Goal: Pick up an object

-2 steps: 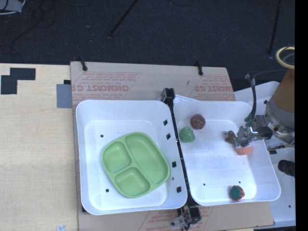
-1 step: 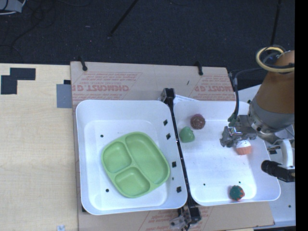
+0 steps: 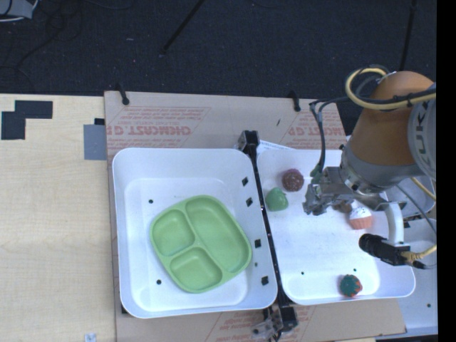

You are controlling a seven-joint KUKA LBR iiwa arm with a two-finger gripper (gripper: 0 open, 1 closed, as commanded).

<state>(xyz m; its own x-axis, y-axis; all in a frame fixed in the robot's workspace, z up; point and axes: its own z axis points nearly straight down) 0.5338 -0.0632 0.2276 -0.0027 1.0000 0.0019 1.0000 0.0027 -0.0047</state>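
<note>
Two white bins sit side by side. Right bin has bare floor at its middle; the gripper hovers there among a green lump, brown ball, cupcake toy and strawberry. Finger spacing unclear. Left bin holds a green divided plate.

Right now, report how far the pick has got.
Done: the arm has reached into the right bin, its gripper low between the green object and the orange-and-white object. In hand: nothing visibly gripped. Left: grasp and lift one; the brown object and the red-green object also lie loose.
</note>
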